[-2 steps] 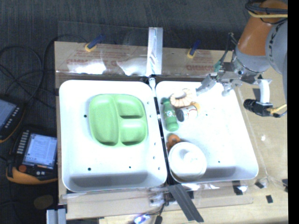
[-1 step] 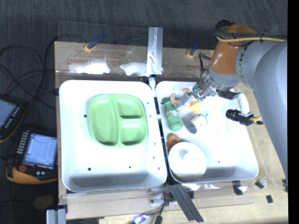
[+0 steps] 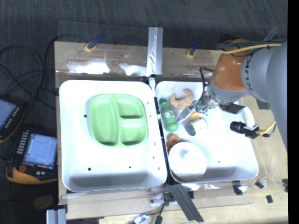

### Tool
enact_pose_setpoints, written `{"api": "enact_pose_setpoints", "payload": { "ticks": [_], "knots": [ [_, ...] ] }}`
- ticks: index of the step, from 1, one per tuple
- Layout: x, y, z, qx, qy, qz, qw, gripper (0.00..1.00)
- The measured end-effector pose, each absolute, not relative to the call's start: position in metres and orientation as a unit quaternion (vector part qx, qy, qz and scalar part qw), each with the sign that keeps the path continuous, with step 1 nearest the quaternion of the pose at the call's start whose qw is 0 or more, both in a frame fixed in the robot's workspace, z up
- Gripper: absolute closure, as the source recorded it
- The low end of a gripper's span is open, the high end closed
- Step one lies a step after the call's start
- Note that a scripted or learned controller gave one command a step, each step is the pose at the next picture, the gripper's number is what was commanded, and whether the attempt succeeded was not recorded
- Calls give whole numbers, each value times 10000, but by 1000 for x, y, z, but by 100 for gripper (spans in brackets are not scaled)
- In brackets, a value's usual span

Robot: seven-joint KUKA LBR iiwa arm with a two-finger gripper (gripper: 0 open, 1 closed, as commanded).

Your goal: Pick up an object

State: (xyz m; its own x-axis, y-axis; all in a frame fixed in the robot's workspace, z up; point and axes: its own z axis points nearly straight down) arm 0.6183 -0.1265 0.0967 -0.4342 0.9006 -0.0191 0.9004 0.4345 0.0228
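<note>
My gripper [image 3: 185, 124] hangs low in the right bin [image 3: 233, 167], open, with its fingers pointing down-left. A green bottle [image 3: 167, 115] lies just left of the fingertips, along the bin's left wall. A tan croissant-shaped piece [image 3: 181, 98] lies behind the gripper. A small yellowish piece [image 3: 196, 116] shows near the base of the fingers; I cannot tell whether it touches them. A small brown ring-shaped item [image 3: 173, 139] sits in front of the bottle, and a white bowl [image 3: 187, 160] fills the bin's front left corner. Nothing shows between the fingers.
The left bin [image 3: 74, 167] holds a green divided plate [image 3: 118, 118]. A black fitting [image 3: 244, 128] with a cable sits on the right bin's right side. The arm's orange band [image 3: 229, 73] hangs over the bin's back right corner.
</note>
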Motion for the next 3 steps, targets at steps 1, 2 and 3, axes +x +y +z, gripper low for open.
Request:
{"api": "enact_pose_setpoints", "payload": {
  "ticks": [1,2,3],
  "knots": [
    [575,-134,96,5280,8491,44,139,0],
    [539,-145,95,5921,8057,62,132,0],
    [540,-148,105,5932,8049,55,161,100]
  ]
}}
